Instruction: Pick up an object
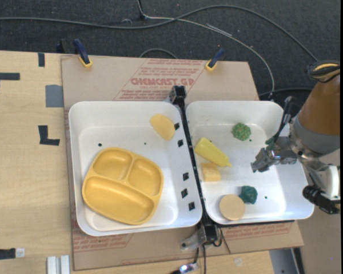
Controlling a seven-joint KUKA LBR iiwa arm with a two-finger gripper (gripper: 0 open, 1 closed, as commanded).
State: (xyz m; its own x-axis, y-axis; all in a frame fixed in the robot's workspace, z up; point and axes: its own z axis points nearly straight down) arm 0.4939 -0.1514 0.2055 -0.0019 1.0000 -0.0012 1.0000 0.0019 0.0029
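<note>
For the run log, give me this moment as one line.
task: pick up an object | gripper: over right bin, nothing seen held | nearest: green piece, teal piece | left bin: yellow tray

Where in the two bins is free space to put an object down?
Left bin: bare floor behind the yellow tray, left of the yellow piece. Right bin: bare between green ball and teal object. Crowded along the divider.

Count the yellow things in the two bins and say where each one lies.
4. The divided tray and a small rounded piece lie in the left bin. A wedge and a paler block below it lie in the right bin, near the divider.
</note>
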